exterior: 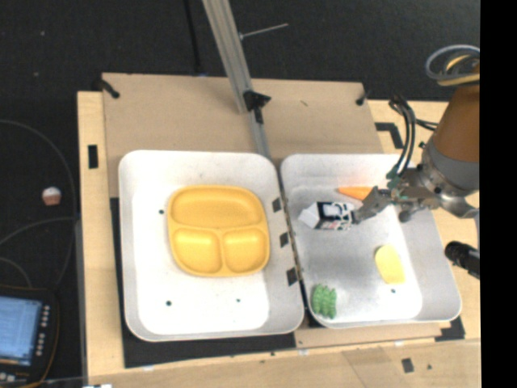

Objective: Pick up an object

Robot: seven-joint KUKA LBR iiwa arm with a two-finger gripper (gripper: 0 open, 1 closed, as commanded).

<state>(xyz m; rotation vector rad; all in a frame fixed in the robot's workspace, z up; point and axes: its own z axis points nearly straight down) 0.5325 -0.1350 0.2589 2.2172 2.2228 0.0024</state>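
Camera view is being taken from above, with two white bins laid side by side so that things can be moved between them. A yellow divided tray (218, 229) is lying in the middle of the left bin (145, 176), well apart from the arm's reach. In the right bin (428, 297) four things are being kept: a white and black carton (327, 214) at the far left, an orange carrot (354, 191) just beyond it, a yellow block (390, 264) towards the near right, and a green piece (324, 299) at the near left corner. The gripper (376, 204) is being held low beside the carton and carrot, probably for a grasp there. Whether the jaws are spread or pressed together cannot be told.
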